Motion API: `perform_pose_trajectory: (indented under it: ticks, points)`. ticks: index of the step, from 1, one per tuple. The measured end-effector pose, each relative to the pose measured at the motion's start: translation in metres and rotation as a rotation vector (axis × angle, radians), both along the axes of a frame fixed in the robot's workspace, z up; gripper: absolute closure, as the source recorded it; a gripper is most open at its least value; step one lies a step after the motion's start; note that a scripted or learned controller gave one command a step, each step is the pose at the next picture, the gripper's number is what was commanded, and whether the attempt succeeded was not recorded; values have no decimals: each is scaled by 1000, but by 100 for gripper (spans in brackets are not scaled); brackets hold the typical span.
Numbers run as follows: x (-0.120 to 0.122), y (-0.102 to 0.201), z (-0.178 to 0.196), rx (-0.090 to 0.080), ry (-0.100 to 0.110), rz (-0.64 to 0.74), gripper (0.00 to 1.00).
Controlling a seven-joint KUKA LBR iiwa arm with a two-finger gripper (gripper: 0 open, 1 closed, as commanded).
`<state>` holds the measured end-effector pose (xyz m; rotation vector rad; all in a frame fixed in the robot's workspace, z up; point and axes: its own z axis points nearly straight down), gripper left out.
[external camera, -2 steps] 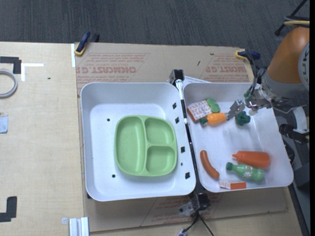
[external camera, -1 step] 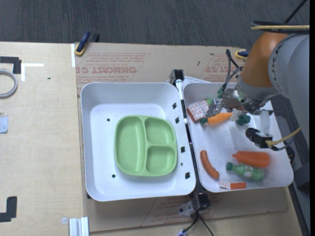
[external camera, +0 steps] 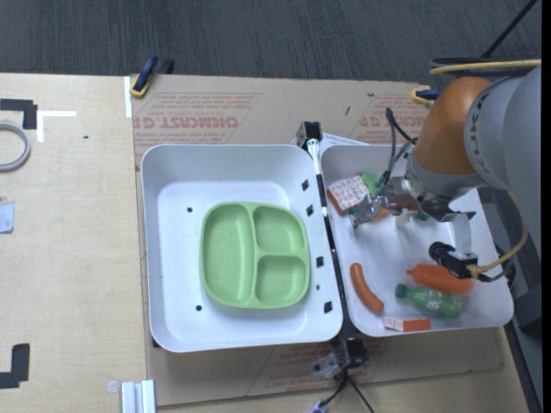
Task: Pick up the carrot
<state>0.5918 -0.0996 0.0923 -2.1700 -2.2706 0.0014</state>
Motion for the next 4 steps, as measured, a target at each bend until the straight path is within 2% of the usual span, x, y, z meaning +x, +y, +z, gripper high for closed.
perform_pose_trajectory:
  ticks: [1, 2, 3, 4]
  points:
    - [1, 63, 100, -1, -2, 147, 0]
    - [16, 3, 42, -1, -1, 127, 0]
    - [30, -7, 9, -2, -11, 243, 0]
    - [31, -8, 19, -3, -12, 242, 100]
